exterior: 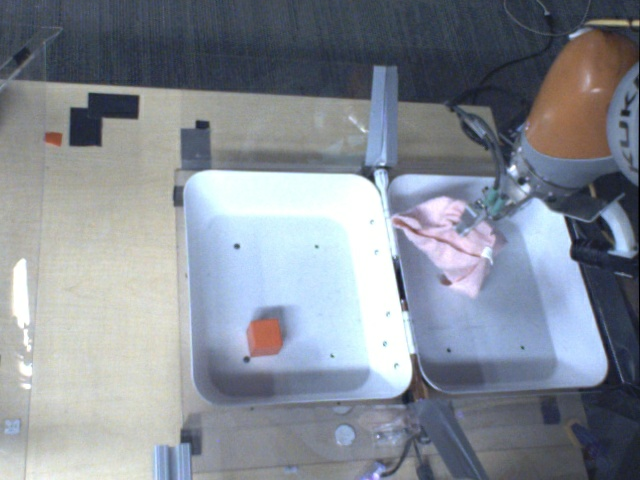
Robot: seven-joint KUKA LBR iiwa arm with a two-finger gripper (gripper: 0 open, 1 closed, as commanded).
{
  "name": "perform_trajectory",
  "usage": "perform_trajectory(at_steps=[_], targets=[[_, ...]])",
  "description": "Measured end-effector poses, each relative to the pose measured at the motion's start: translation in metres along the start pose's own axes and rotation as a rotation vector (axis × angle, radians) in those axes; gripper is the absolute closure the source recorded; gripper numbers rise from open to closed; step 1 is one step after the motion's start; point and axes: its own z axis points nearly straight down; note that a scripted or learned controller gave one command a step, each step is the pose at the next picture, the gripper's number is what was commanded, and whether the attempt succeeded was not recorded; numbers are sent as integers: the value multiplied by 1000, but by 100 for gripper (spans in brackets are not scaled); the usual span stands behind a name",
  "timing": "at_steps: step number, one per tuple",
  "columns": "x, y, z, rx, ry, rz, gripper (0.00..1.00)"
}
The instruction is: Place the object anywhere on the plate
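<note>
From here I can't make out the gripper (478, 214) fingertips; they're tiny and lost against the pink cloth (452, 240). The arm (580, 98) runs off the right edge, and its bulk covers the right bin's (520, 368) far corner.

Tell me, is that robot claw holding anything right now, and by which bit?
It cannot be told. The claw sits at the upper right edge of the pink cloth in the right bin, too small to see a grip.

Only one piece of lettering shows — dark characters on the white housing of the arm (622, 128) at the right edge — cut off and too partial to read.
</note>
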Motion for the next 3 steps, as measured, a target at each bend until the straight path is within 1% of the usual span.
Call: perform_trajectory(at_steps=[1,2,3], targets=[[0,3,-9,0,0,-4,100],[40,42,-5,-1,0,-406,100],[77,75,-16,-5,-2,-808,100]])
